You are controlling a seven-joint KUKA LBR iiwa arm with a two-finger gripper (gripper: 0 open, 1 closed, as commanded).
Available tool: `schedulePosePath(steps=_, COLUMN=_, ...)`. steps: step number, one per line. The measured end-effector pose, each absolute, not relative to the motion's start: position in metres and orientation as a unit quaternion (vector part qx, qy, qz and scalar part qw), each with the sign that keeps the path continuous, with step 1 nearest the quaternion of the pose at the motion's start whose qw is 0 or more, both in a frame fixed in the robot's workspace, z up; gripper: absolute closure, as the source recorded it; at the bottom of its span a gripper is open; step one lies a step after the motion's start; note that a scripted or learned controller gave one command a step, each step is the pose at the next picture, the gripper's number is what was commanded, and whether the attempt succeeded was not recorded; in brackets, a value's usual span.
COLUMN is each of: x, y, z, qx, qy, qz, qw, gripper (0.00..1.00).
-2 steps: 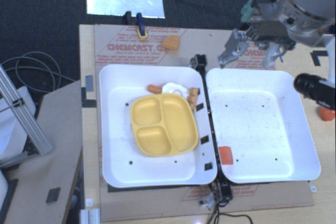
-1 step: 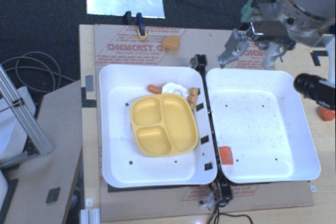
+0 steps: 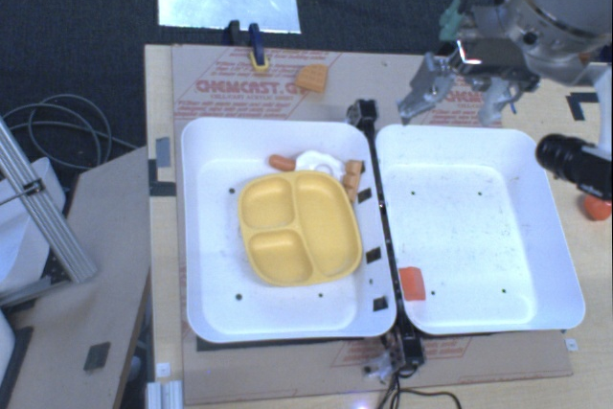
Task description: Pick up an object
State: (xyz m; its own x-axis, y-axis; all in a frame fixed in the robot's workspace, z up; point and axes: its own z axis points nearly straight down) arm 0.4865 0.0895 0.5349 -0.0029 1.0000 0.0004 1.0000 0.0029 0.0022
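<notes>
Fingers (image 3: pixel 450 101) hung spread and empty above the right bin's (image 3: pixel 536 302) far rim, an orange block (image 3: pixel 412 283) lying in that bin's near-left corner, while the left bin (image 3: pixel 206 206) held a yellow divided plate (image 3: pixel 298 229).

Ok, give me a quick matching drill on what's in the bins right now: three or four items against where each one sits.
Items:
1. yellow divided tray
2. orange block
3. small sausage-shaped piece
4. tan block

Places:
A. right bin, near its front left corner
B. on the board behind the bins
C. middle of the left bin
D. left bin, just behind the tray

Pairs: 1-C, 2-A, 3-D, 4-B
</notes>
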Motion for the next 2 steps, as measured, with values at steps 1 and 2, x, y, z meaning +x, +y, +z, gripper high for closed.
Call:
schedulePosePath(steps=1, x=0.486, y=-0.021, z=0.536, qx=0.711, qy=0.703, qz=0.0005, qw=0.002, gripper=0.00)
schedulePosePath(steps=2, x=0.487, y=-0.014, z=0.547, qx=0.705, qy=0.710, qz=0.0022, qw=0.002, gripper=1.00)
